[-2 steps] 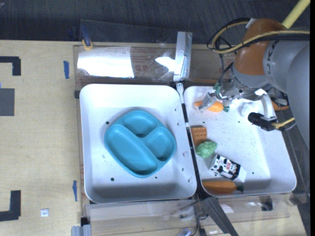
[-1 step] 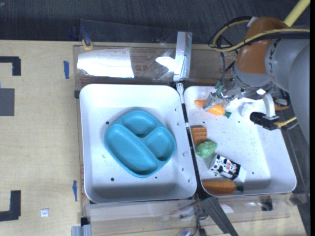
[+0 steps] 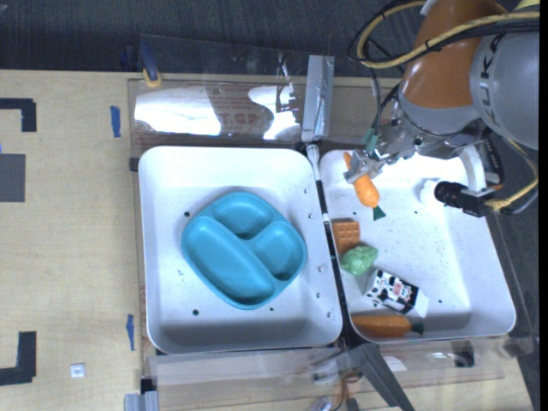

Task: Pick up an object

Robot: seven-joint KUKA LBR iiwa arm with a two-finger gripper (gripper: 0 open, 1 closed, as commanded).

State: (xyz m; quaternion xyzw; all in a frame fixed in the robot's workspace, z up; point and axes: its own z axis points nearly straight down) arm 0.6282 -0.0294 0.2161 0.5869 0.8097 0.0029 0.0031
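My gripper (image 3: 363,168) hangs over the back left part of the right bin (image 3: 462,255). It is shut on the top of a small orange carrot (image 3: 367,192), whose green tip points down and to the right. The arm's grey body and orange band (image 3: 445,32) reach in from the upper right. Other loose objects lie below the gripper in the same bin: a brown-orange block (image 3: 345,232), a green lump (image 3: 358,259), a black-and-white patterned piece (image 3: 392,292) and a second carrot (image 3: 383,324) against the front wall.
The left bin (image 3: 163,187) holds a blue divided plate (image 3: 244,247). A metal divider (image 3: 318,101) stands at the back between the bins. A black fitting (image 3: 454,193) sticks out from the arm over the right bin.
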